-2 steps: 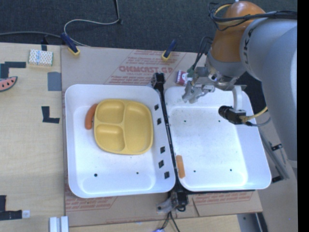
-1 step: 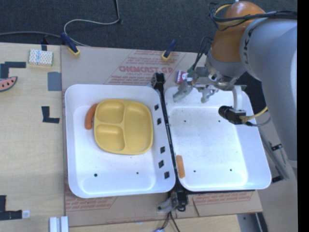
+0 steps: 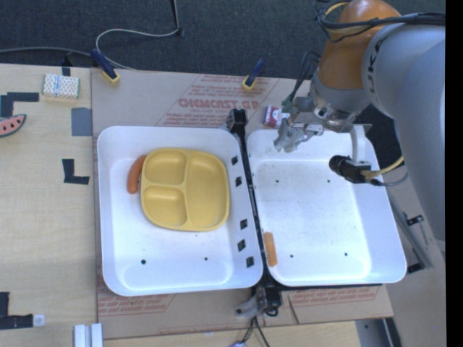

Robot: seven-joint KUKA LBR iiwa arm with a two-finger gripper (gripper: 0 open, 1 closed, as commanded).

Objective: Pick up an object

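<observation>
One small orange carrot-like piece point(image 3: 270, 248)

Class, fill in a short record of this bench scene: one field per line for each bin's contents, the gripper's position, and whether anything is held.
left bin: yellow three-compartment plastic plate; orange sausage-shaped item at the plate's left edge
right bin: small orange carrot-like piece by its left wall
gripper: over the right bin's far left corner
held: nothing seen between the fingers
</observation>
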